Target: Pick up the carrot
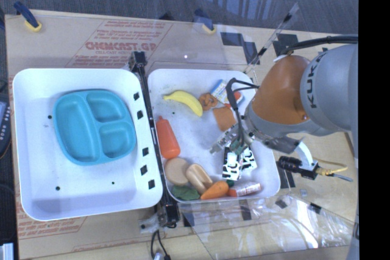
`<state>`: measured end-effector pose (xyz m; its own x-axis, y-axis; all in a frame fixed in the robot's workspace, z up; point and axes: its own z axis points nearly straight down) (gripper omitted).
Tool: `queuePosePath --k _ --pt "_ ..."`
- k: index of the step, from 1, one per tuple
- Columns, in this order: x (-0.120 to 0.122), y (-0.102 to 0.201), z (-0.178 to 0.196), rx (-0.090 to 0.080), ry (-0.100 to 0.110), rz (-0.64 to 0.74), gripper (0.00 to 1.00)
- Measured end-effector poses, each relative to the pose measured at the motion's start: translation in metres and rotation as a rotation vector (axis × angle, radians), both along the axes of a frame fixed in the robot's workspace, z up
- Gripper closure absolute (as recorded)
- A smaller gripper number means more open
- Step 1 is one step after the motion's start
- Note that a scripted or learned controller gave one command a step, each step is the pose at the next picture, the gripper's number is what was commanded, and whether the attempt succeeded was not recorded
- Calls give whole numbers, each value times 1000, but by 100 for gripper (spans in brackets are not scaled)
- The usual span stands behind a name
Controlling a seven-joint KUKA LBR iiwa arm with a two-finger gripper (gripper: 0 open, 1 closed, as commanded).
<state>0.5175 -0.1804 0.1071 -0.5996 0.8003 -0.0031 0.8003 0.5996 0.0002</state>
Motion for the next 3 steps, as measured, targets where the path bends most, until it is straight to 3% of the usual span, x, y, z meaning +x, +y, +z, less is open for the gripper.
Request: queuePosePath --k 1,2,3 --pt "-7 -29 -13 2 5 750 100" --pt "-7 -29 -13 2 5 748 0" --pt "-6 -30 128 -11 -6 967 0"
